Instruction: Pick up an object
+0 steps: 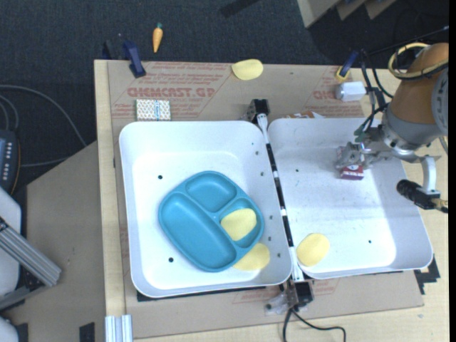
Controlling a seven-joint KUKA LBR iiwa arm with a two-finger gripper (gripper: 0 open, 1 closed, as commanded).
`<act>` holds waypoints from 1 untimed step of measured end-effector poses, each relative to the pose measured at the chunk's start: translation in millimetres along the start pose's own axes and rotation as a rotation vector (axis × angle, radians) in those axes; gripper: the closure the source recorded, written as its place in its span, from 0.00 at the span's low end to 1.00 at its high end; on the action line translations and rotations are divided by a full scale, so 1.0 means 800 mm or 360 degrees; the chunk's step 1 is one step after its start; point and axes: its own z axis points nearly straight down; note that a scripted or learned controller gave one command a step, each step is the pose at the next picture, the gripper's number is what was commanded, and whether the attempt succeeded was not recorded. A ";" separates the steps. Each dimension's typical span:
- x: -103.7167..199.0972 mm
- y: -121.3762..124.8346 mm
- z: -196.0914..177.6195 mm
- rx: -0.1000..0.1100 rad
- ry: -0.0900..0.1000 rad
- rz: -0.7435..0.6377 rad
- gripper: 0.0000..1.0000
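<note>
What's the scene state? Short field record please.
left bin: blue tray with yellow piece in one compartment; second yellow piece beside the tray
right bin: yellow piece at near-left corner; small red-white item
gripper: over the red-white item, grasp unclear
bench: yellow piece above bins

A robotics lab: two white bins (135, 191) sit clamped on a cardboard-covered bench (214, 84) mid-frame, cables (43, 120) trail over dark carpet at left, and an aluminium frame rail (28, 255) crosses the lower left.
</note>
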 end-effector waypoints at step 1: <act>0.078 0.054 0.013 0.0015 0.0003 -0.0002 1.00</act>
